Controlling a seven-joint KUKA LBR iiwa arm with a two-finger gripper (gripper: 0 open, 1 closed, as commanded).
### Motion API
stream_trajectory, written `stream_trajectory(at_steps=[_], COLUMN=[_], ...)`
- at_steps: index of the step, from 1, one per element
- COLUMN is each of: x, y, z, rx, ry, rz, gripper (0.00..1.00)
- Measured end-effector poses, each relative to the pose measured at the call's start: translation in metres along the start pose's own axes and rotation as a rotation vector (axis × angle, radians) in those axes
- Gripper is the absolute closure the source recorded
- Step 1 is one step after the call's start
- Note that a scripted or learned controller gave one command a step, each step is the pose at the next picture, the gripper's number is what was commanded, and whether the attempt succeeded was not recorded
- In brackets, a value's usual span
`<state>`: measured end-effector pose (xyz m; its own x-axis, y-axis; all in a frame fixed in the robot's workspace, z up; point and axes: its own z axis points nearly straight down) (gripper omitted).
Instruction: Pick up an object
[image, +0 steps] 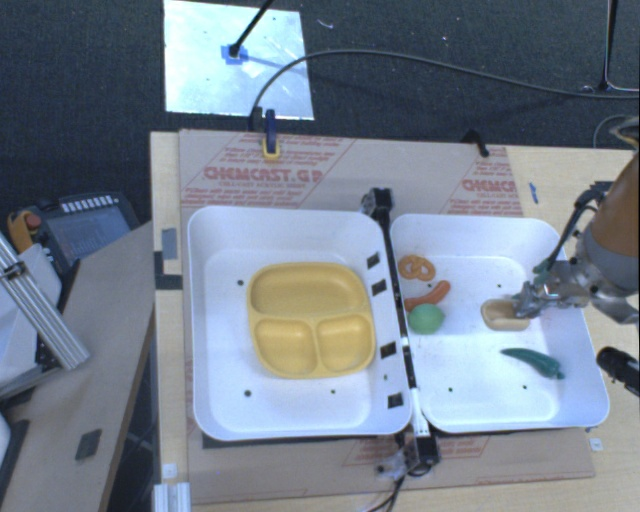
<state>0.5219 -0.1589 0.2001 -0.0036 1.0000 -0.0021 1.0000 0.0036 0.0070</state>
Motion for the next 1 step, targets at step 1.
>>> stream_trajectory(at_steps=[1], x=[-0.0017], y=[0.0056], z=[-0.0439], rx=[0.001], ry=[0.000], rz=[0.000], gripper=[1.00])
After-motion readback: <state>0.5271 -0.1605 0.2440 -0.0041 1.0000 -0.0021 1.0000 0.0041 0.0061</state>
